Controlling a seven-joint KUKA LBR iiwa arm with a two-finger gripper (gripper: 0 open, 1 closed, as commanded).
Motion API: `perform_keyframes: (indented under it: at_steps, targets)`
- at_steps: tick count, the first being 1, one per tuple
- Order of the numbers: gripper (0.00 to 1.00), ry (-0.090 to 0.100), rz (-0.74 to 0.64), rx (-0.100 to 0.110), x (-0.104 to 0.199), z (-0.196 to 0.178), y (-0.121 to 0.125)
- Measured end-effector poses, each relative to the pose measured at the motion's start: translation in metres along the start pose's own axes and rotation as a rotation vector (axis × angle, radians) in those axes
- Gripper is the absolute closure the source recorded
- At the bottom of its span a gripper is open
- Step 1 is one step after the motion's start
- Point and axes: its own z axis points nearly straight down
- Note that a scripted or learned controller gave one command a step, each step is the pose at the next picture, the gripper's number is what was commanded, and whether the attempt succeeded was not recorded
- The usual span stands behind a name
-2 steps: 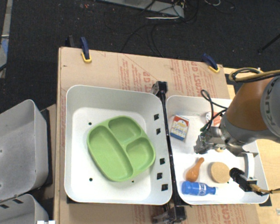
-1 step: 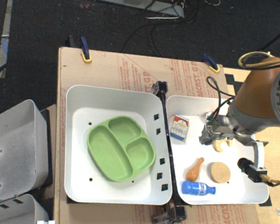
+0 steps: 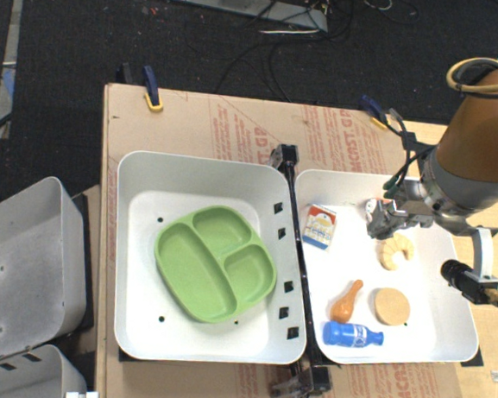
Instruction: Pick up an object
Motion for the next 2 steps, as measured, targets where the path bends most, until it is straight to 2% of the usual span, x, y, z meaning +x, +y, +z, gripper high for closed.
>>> perform_keyframes:
  at_steps: [1, 2]
  targets:
    - [1.0, 0.0, 0.001, 0.004, 0.0, -0.017, 0.001]
    - [1.0, 0.002, -0.003, 0.006, 0.045, -0.017, 0.011]
